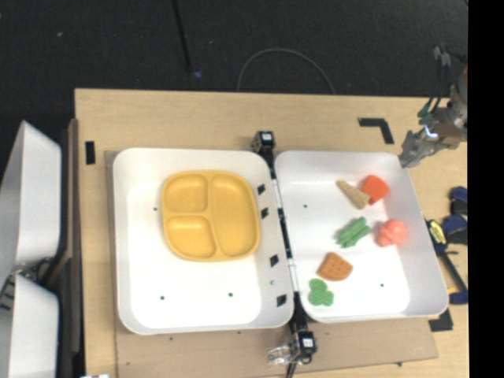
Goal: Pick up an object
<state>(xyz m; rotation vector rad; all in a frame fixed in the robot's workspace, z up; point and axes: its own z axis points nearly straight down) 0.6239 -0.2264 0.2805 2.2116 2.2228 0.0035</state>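
The gripper (415, 150) hangs at the far right corner of the right white shallow bin (394, 302), just outside its rim, and I cannot tell its state because it is small and partly cut at the edge of the view; nothing is seen in it, so the step in hand is, I judge, the approach to an object.

There are 5 small objects in the right bin, all in its right and middle part; a beige cone with an orange-red rounded top (365, 190) lies near the far right corner, closest to the gripper; a green ridged piece (353, 231) is near the middle; a pink rounded piece (390, 232) lies just beside it, toward the right wall; an orange waffle-like wedge (335, 268) and a green leafy piece (320, 293) lie toward the near left corner, close together. The left white shallow bin (142, 305) carries a yellow plastic plate with 3 compartments (210, 214).

To do this well, I think 1 object with free space around it is the best choice; the pink piece looks well separated enough, but it is near the wall; the cone is nearest, but its slanted shape may slip; the descent should be centred over the object, with the grasp across its narrow side.
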